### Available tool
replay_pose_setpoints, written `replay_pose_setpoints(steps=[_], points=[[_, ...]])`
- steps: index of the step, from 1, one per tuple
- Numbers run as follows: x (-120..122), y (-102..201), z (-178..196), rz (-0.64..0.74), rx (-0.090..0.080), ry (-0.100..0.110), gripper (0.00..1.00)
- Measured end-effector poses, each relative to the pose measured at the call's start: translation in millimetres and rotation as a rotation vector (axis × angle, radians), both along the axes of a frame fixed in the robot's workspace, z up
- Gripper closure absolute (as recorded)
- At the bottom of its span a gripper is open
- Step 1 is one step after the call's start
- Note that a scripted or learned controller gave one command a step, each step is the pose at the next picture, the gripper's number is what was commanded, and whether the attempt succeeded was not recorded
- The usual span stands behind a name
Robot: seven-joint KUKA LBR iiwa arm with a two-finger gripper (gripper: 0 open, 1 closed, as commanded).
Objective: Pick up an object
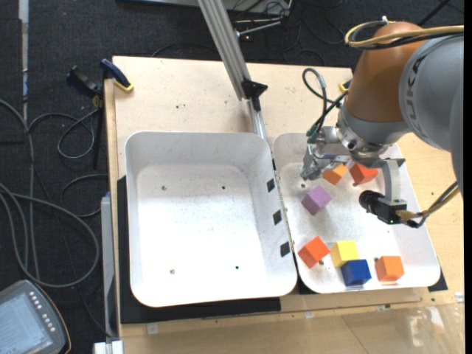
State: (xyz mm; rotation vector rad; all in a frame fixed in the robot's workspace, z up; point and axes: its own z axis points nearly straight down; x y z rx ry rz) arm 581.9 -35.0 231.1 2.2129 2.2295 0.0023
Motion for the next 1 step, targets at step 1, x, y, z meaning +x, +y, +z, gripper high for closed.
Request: replay_pose_setpoints(steps=[1], points=[[13.0, 48.6, -9.4, 0.000, 0.000, 0.000, 1.00]])
